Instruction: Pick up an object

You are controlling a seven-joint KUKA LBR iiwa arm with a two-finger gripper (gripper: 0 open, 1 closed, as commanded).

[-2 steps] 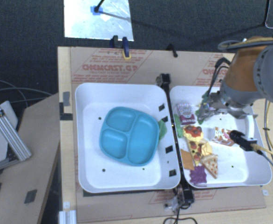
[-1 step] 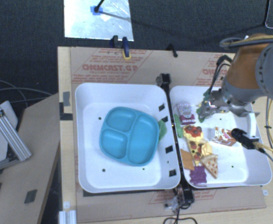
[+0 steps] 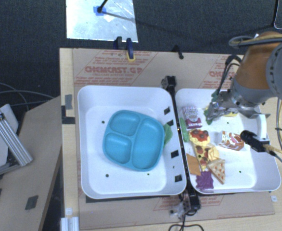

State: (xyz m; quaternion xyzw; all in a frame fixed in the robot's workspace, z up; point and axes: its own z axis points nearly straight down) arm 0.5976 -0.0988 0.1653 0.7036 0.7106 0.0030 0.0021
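My gripper (image 3: 218,108) hangs low over the far part of the right bin (image 3: 263,177), reaching in from the right. A small green thing (image 3: 210,114) lies right at its tip; whether it is gripped is hidden. Along the bin's left side lie toy foods: a red-and-white packet (image 3: 191,116), a red and yellow piece (image 3: 199,136), a pizza slice (image 3: 217,170), an orange wedge (image 3: 193,163) and purple grapes (image 3: 204,180). Another red-and-white packet (image 3: 232,141) lies near the bin's middle.
The left bin (image 3: 95,105) holds a blue divided plate (image 3: 133,139) with a green scrap (image 3: 168,133) at its right edge. A black divider (image 3: 178,138) runs between the bins. Bare floor shows in the right bin's near right corner.
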